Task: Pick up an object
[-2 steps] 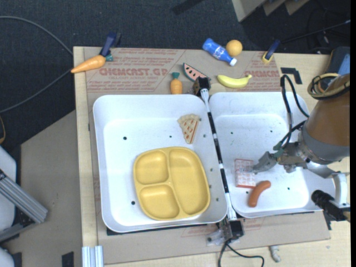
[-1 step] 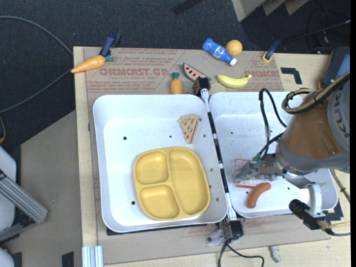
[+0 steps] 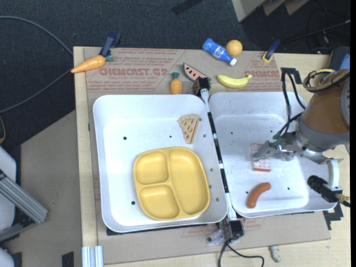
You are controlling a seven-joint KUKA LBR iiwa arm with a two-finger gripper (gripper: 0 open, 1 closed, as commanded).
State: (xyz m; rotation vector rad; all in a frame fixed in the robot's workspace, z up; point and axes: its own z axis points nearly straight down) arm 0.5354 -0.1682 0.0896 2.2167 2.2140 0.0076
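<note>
Camera view, right of centre: two-finger gripper (image 3: pixel 271 151) low over small pink-and-white flat object (image 3: pixel 261 158) in right white bin (image 3: pixel 245 102). Finger state impossible to tell. Grasp step; next, closing squarely, then lifting.

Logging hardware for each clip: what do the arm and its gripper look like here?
The arm is grey with a broad orange band above the wrist. Yellow and black cables loop beside it. The gripper is a compact grey metal piece at the arm's tip, reaching in from the right of the camera view.
</note>
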